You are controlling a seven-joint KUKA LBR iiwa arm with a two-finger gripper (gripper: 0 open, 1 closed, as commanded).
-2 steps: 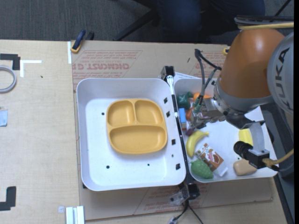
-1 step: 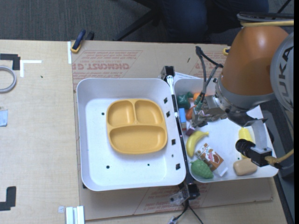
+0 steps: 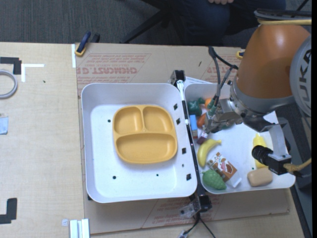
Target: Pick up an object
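You're in the reach step: the gripper (image 3: 210, 125) hangs low by the right-hand white bin's (image 3: 237, 148) left wall, above small toys, nothing visibly held. Its opening I cannot tell. The curved yellow plastic banana (image 3: 207, 150) lies just below; descend onto something.

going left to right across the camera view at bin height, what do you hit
left bin → yellow divided plate → banana → snack packet → tan bread roll
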